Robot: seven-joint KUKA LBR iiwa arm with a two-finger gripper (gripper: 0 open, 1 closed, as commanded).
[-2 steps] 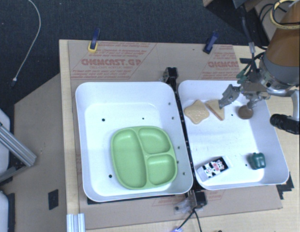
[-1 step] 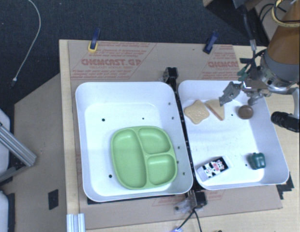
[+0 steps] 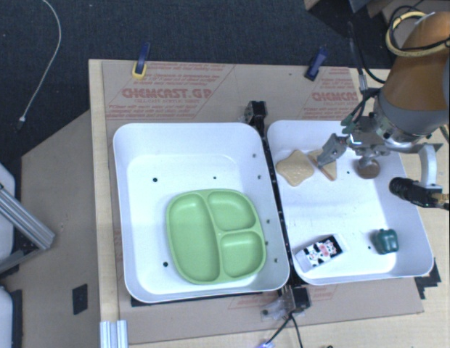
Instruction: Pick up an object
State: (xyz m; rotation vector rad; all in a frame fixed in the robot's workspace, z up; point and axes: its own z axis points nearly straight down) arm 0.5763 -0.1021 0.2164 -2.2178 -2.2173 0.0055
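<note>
End effector: seen at (image 3: 348, 151), over the far part of the right bin, carried by the grey arm (image 3: 417, 78) reaching in from the right; whether it is released or clenched cannot be told, and nothing is seen gripped in it.
Right bin: a shallow white bin (image 3: 406, 267) is set on the table (image 3: 210, 85), just beside the left bin.
Bread-shaped piece: a tan, toast-like object (image 3: 295, 169) is lain flat in the far left part of the right bin, near the end effector.
Tan piece: a smaller tan object (image 3: 326, 170) is found just beside the toast-like one, partly covered by the end effector.
Card: a small black-and-white patterned object (image 3: 319, 251) is lain near the front edge of the right bin.
Teal object: a small teal item (image 3: 385, 241) is placed in the near right part of the right bin.
Left bin: a white bin (image 3: 138, 158) is occupied by a green divided plate (image 3: 214, 234) with three compartments.
</note>
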